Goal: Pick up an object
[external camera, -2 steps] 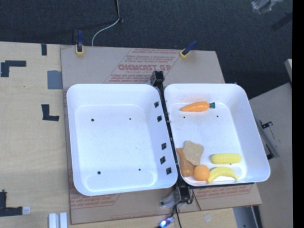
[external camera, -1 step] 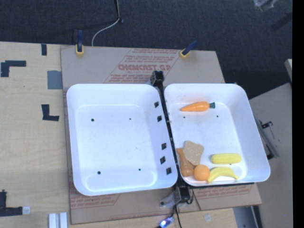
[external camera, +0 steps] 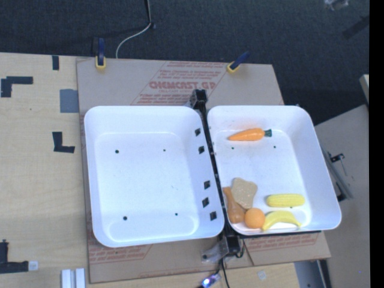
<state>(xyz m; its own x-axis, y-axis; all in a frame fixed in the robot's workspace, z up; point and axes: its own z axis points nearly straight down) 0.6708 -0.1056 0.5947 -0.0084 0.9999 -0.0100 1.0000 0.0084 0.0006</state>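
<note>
2 white bins sit side by side on a cardboard sheet [external camera: 180, 86]. The left bin [external camera: 144, 227] has nothing lying in it. The right bin [external camera: 312, 161] holds 5 toy foods: a carrot [external camera: 247, 135] near its far wall, then, clustered at the near edge, a slice of bread [external camera: 244, 192] leaning on a brown piece [external camera: 233, 209], an orange [external camera: 254, 218], a corn cob [external camera: 285, 200] and a banana [external camera: 281, 221] just beside them.

I see the carrot [external camera: 246, 135] lying alone — open floor all round it. The near corner is crowded — bread slice [external camera: 243, 191], orange [external camera: 254, 218], corn [external camera: 285, 200], banana [external camera: 281, 222].
</note>
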